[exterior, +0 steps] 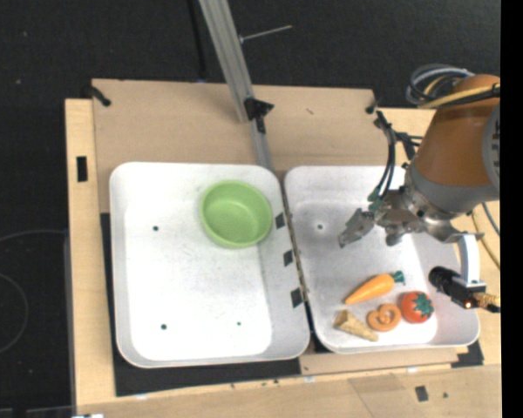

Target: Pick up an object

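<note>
My gripper (374, 232) hangs over the middle of the right bin (324, 200), its fingers spread open and nothing between them. Just below it lies an orange toy carrot (371, 287) with a green top. A red tomato (415, 306), a small orange ring (384, 317) and a beige piece (355, 324) cluster near that bin's front edge. In the left bin (157, 303) a green bowl (236, 213) sits upright toward the back right corner.
A grey metal pole (231, 55) slants in from the top to the seam between the bins. The arm's orange band (458, 138) and cables overhang the right bin's far right side. A black fitting (453, 286) sits at the right rim.
</note>
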`<state>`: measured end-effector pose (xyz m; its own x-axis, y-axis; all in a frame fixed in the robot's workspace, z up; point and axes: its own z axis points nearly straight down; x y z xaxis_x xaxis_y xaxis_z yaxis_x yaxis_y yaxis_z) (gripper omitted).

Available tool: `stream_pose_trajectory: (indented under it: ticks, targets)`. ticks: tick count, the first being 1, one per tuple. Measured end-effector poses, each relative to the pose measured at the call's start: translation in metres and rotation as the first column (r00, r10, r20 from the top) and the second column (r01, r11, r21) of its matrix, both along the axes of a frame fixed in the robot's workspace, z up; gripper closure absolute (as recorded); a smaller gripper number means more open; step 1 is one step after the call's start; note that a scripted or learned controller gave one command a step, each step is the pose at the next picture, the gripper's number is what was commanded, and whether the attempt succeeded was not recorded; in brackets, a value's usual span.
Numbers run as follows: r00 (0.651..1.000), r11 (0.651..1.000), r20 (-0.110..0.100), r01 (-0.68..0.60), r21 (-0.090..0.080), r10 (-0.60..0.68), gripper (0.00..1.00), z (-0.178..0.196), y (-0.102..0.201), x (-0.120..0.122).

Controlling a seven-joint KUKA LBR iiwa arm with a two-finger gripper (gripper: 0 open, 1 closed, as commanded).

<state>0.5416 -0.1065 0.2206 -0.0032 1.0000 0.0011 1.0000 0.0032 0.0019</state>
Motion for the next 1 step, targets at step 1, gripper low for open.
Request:
stream_pose_trajectory:
  ticks: [1]
  targets:
    - [1.0, 1.0, 0.001, 0.002, 0.0, -0.002, 0.0, 0.0, -0.0002, 0.0001]
